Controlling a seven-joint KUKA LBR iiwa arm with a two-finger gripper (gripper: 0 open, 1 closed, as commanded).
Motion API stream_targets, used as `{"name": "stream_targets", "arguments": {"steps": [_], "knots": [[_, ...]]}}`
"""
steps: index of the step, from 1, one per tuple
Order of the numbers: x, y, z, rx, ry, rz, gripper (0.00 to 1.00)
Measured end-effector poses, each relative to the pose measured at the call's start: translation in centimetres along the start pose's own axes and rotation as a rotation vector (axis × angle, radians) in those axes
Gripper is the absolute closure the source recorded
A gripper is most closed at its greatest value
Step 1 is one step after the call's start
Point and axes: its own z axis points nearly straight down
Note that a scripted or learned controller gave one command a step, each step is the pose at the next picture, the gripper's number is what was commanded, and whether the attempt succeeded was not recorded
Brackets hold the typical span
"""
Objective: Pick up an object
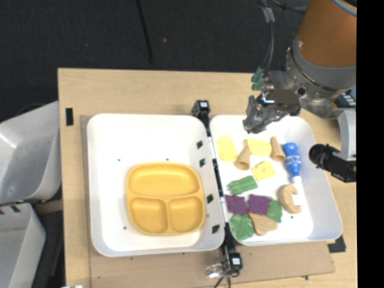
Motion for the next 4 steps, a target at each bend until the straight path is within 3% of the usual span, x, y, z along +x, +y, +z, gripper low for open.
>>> {"name": "stream_targets", "arguments": {"steps": [1,2,3,4], "knots": [[0.5,-0.4,12.5,0.032,-0.004,0.001,1.00],[1.9,0.1,-5.8,0.001,0.001,-0.003,1.00],[-4.8,-0.2,1.9,0.027,-0.004,0.007,1.00],[-10.2,-0.6,16.2,0.035,-0.004,0.008,1.00]]}}
